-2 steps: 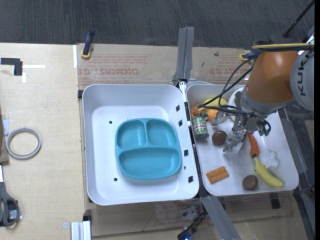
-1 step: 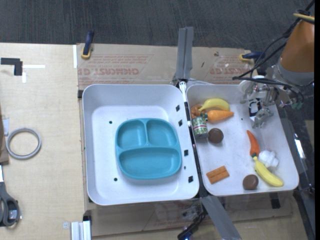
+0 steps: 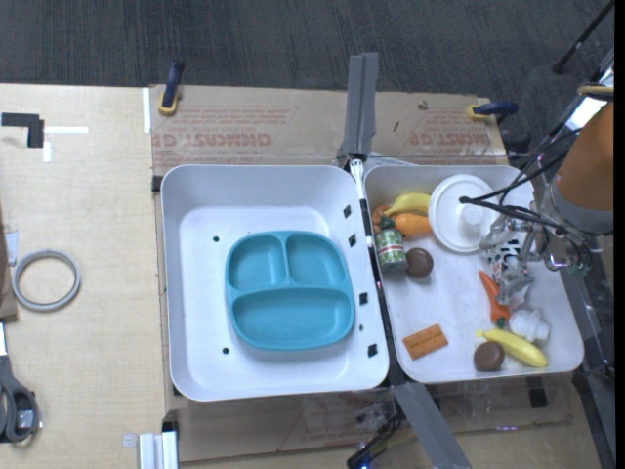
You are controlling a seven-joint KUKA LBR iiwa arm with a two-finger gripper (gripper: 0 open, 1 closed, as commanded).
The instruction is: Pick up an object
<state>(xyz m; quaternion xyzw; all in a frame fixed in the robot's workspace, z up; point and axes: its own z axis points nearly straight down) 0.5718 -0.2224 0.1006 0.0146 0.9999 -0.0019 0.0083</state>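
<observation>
**Inspector:** Firstly, the gripper (image 3: 510, 262). Position?

**Assistant:** Over the right bin (image 3: 459, 311), toward its right side, hanging from the grey arm (image 3: 584, 179) with its orange band. Cables cross in front of it. Whether its fingers are apart or together I cannot tell; the metalwork is too cluttered to read. Nothing can be confirmed between them.

**Inspector:** Nearest items?

**Assistant:** An orange carrot (image 3: 491, 296) lies directly below the gripper, slanted; contact cannot be confirmed. Just beyond it, toward the near right corner, sits a small white object (image 3: 528, 322), and beside that a yellow banana (image 3: 516, 347) with a brown round item (image 3: 488, 357) at its left end.

**Inspector:** Further out?

**Assistant:** A white round dish (image 3: 459, 213) sits to the gripper's upper left, near the bin's far wall. Left of the dish, a second banana (image 3: 408, 203) rests above an orange fruit (image 3: 411, 225). A small green bottle (image 3: 391, 246) stands against the dividing wall, with a brown ball (image 3: 419, 263) just beside it. An orange cracker (image 3: 425, 341) lies flat on the bin floor, apart from the rest.

**Inspector:** Left bin?

**Assistant:** The left bin (image 3: 186, 291) holds a blue divided plate (image 3: 290, 289), three compartments, centred.

**Inspector:** Outside the bins?

**Assistant:** A grey tape ring (image 3: 44, 279) on the wooden bench (image 3: 78, 203), well to the left.
</observation>
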